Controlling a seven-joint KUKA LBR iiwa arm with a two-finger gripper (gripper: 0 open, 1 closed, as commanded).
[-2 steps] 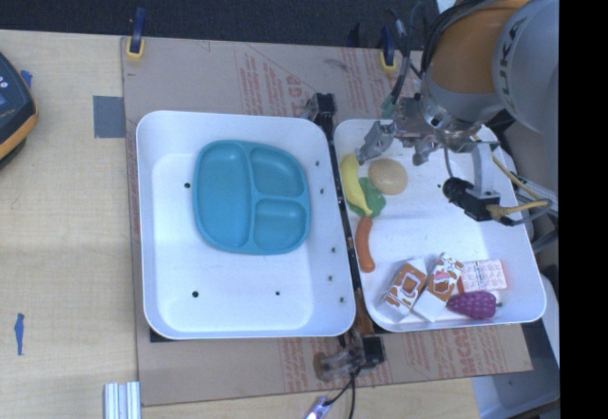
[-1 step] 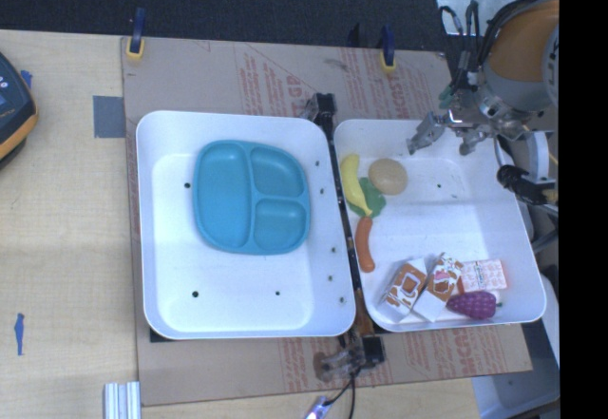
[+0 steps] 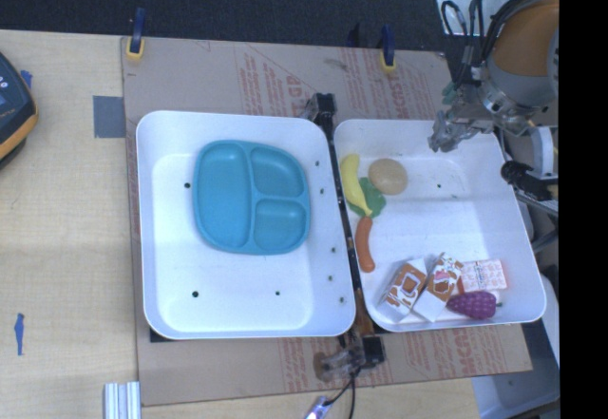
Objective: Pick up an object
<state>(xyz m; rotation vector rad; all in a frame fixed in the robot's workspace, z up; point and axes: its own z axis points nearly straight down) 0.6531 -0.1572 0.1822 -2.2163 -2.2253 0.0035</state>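
Observation:
The right bin [image 3: 494, 208] holds several toy foods: a yellow banana [image 3: 351, 181] over a green piece [image 3: 372, 199] at the left wall, a tan round potato-like piece [image 3: 388, 176], an orange sausage [image 3: 364, 244], small printed cartons [image 3: 410, 289], a pink-white packet [image 3: 483, 274] and a purple grape bunch [image 3: 472, 304]. My gripper [image 3: 446, 140] hangs over the bin's far edge, right of the tan piece and apart from it. Nothing shows between its fingers.
The left bin [image 3: 161, 294] holds a blue divided plate [image 3: 251, 196]. Blue clamps [image 3: 137, 35] pin the cardboard sheet at the back. A dark device [image 3: 13, 113] lies at the left edge of the bench. Cables run near the bins' front joint [image 3: 350, 360].

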